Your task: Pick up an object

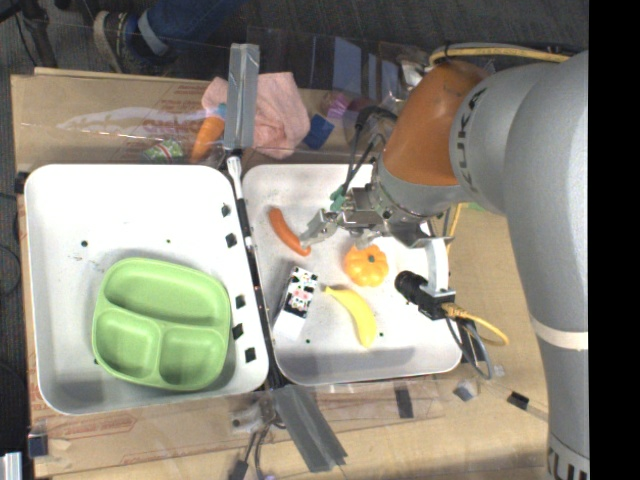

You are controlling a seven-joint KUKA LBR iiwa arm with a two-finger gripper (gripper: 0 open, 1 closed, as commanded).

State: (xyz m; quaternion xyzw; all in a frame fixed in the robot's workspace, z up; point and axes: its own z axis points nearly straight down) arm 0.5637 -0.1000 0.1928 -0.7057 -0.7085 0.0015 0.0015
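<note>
Little orange pumpkin in the right bin – just under the gripper, jaws hard to make out – between carrot and banana.

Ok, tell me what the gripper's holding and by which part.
Nothing is held. The gripper hangs over the right bin, fingers open beside the orange sausage, above the small pumpkin.

Around a small orange pumpkin lie a yellow banana below and an orange carrot upper-left.
</note>
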